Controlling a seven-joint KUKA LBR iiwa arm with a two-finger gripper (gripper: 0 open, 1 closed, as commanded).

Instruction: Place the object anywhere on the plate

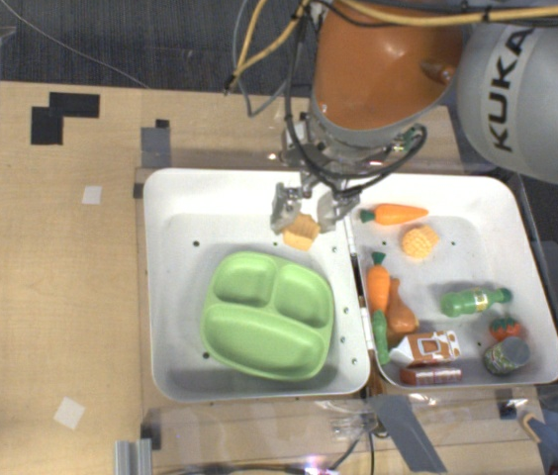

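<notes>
A small tan block (302,232) sits between the two fingertips of my gripper (306,216), tilted and sticking out a little below them. The gripper is shut on it and points down over the far part of the left bin (175,265). The green plate (269,315), with three compartments, lies in that bin just in front of the block. The block is beyond the plate's far rim, close to the wall between the bins. The orange wrist hides the upper part of the fingers.
The right bin (516,216) holds a carrot (395,214), a yellow-orange round fruit (418,242), a second carrot (378,287), a green bottle (474,301), a small carton (431,347) and a dark can (506,356). Cables loop above the wrist.
</notes>
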